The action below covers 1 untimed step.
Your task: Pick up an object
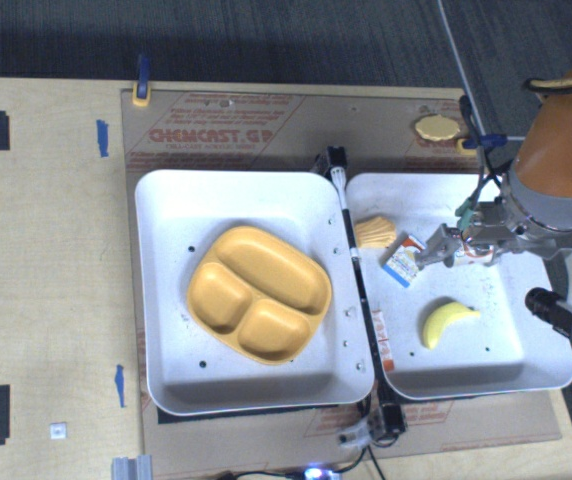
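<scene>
— Where does the hand (434,254) sit right now?

— In the right bin (526,363), upper middle of it, reaching in from the right edge of the frame. Its tip points toward frame-left, at the small blue-and-white packet (402,261).

— Is it gripping that packet?

— I can't tell. The tip and the packet's right edge meet or overlap, but whether the hand is open or closed is not clear at this slant, and nothing is plainly held in it.

— What else could it pick?

— A ridged tan snack piece (374,231) lies just up-left of the packet, near the wall between the bins. A yellow banana (446,322) lies lower in the same bin, below the hand. The left bin (166,268) holds a large yellow divided tray (257,293), well apart from the hand.

— So which is the likely target?

— The packet, I judge. It lies directly frame-left of the tip, touching or nearly so. Its long axis runs on a slant, from upper right to lower left, so the hand would want to close across the short side.

— And the banana?

— Its curve runs from lower left up to the right; reaching it would mean moving toward the bottom of the frame.
</scene>
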Available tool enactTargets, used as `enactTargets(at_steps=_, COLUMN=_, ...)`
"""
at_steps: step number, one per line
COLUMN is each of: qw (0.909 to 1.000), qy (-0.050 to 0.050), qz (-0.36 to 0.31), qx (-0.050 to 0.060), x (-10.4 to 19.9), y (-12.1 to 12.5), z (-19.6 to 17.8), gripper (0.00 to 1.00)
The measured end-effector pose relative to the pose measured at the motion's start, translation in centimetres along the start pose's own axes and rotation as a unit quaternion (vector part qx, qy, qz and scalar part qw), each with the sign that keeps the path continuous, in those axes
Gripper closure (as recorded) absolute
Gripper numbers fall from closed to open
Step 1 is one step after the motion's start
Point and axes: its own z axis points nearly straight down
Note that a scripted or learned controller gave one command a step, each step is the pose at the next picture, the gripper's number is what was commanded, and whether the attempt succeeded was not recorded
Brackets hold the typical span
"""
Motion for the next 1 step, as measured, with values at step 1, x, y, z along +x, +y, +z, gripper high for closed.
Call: enactTargets(at_steps=1, qw=1.0, qy=0.0, qz=0.001, qx=-0.002, x=-1.53, y=0.45, z=13.8, gripper=0.0)
